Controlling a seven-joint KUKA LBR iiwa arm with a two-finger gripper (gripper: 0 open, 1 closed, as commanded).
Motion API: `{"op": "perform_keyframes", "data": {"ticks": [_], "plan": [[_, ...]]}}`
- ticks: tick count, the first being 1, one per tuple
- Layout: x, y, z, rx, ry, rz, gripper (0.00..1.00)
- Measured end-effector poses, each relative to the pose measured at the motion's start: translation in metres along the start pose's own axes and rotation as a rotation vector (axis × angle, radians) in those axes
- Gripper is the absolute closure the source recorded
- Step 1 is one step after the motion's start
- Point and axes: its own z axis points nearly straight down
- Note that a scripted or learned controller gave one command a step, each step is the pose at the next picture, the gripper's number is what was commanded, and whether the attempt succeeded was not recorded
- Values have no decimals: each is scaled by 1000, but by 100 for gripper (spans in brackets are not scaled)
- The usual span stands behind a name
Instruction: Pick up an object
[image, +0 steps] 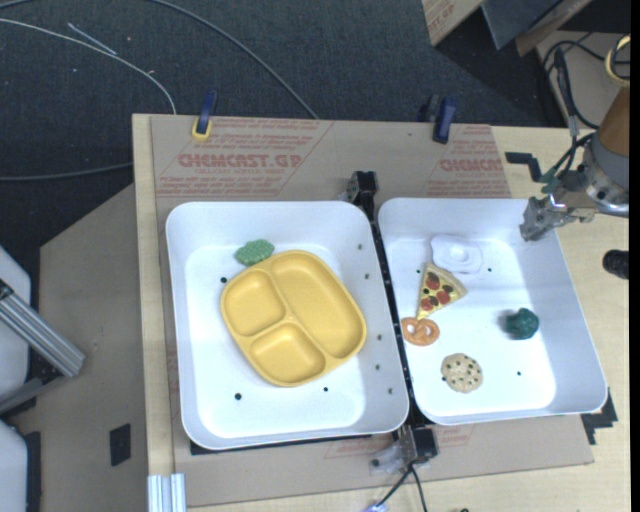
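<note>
The right bin (575, 330) holds a pizza slice (439, 290), a pretzel (420, 331), a cookie (461, 372), a dark green lump (520, 323) and a white piece (456, 253) near its back wall. My gripper (541, 215) hangs over the right bin's far right corner, well apart from all of these. Nothing shows between its fingers.
The left bin (200, 390) carries a yellow divided plate (291, 317) with a light green piece (255, 252) beside its back left rim. Blue clamps (442, 118) hold the cardboard base at the back. Cables hang at the upper right.
</note>
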Motion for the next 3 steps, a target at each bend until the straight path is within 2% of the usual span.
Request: {"op": "perform_keyframes", "data": {"ticks": [1,2,3], "plan": [[-1,2,-54,-2,-1,-1,100],[49,-15,-60,8,4,-3,100],[99,-21,-45,9,4,-4,100]]}}
